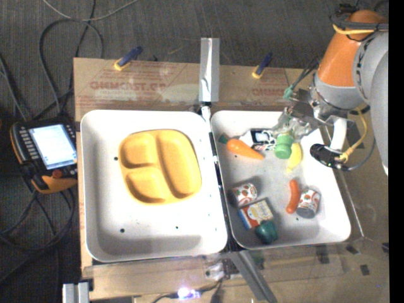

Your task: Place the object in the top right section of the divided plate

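Note:
A yellow divided plate (161,165) lies in the left bin (101,232), with one long section on its right and two smaller ones on its left. My gripper (288,128) hangs over the far part of the right bin (334,229). It is just above a green round toy (283,148) and a yellow banana-like piece (295,158). An orange carrot (244,148) lies to the gripper's left. I see nothing lifted clear of the bin floor.
The right bin also holds a small black-and-white packet (260,136), two small cans (245,194) (308,202), a red sausage (292,196), a red and blue box (256,214) and a teal piece (266,231). A tablet (52,145) sits left of the bench.

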Motion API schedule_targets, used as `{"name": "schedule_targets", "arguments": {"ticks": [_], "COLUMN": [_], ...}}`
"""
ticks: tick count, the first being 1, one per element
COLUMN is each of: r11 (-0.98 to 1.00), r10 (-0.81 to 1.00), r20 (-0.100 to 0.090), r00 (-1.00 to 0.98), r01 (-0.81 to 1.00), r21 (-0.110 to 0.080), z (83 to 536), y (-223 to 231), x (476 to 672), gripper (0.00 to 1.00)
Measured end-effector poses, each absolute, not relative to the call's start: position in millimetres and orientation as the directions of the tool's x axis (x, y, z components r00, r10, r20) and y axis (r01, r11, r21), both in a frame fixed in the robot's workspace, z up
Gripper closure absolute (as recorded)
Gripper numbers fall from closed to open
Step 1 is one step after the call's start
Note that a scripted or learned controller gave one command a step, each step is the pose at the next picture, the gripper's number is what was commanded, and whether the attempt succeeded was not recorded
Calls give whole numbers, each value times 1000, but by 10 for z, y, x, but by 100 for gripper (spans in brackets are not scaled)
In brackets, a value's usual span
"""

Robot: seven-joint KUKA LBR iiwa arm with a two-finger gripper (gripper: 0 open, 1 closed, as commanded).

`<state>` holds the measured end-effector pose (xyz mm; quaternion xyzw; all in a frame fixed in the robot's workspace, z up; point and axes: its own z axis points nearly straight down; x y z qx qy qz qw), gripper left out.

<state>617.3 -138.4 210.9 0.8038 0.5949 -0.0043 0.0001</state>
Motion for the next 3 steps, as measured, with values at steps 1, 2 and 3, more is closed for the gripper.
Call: {"name": "schedule_targets", "arguments": {"ticks": [1,2,3], "r11": [-477,-475,-352], "r10": [879,880,936], "r20": [-6,-8,-6], "r00": [477,475,352], "r01": [879,880,936], "r21": [-4,-5,-4], "z": [2392,2213,2592], "y": [-804,-258,747], "x": [6420,6513,6550], "gripper": [100,100,100]}}
